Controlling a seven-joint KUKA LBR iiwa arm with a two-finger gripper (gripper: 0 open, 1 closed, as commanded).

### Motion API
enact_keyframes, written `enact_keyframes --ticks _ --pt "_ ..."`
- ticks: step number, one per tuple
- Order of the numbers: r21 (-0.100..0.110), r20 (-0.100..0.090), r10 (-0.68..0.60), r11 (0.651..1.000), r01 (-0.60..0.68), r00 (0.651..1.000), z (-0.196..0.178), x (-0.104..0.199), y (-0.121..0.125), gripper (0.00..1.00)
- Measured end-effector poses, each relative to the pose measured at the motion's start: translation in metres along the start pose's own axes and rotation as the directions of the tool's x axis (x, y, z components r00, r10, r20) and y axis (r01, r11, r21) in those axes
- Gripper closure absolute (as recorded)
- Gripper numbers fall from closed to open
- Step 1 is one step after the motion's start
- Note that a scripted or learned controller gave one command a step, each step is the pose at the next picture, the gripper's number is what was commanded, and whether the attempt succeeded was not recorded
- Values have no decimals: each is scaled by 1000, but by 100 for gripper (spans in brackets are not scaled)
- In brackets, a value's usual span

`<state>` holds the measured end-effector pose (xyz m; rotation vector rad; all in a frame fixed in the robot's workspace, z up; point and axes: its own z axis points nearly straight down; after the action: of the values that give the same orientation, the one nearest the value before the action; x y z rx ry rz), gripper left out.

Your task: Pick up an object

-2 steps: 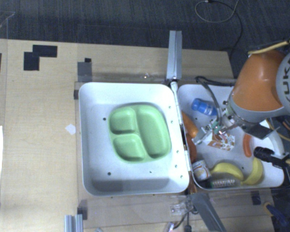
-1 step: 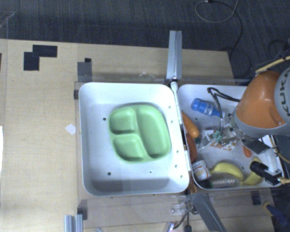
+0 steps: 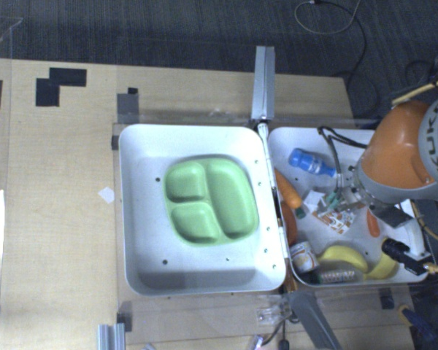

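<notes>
Orange-banded arm (image 3: 401,155) hangs low over the right bin (image 3: 306,138), its jaws hidden so I cannot tell their state, and nothing looks lifted: blue bottle (image 3: 310,162), carrot (image 3: 288,189) and banana (image 3: 350,257) lie inside.

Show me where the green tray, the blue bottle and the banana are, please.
green tray (image 3: 210,200): camera view, on its middle ridge.
blue bottle (image 3: 311,163): camera view, on the middle of its body.
banana (image 3: 343,257): camera view, on its yellow curved back.
</notes>
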<state>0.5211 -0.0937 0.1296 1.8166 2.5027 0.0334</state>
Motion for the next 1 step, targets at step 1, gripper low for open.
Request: enact_keyframes --ticks 1 --pt "42 -19 99 994 -99 995 -147 -25 2 100"
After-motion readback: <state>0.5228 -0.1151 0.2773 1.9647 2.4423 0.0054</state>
